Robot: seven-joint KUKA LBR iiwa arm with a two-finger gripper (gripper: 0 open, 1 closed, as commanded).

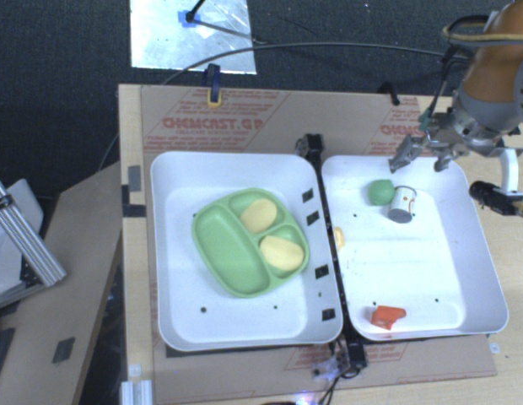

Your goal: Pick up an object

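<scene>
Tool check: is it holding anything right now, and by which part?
Nothing is held. The tool is open above the right bin's far edge, apart from the green ball.

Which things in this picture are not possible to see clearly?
- Arm: cut off by the right edge of the camera view.
- Small yellow thing: partly hidden behind the rims where the bins meet.
- White can: label too small to read.
- Orange thing: too small to identify.
</scene>
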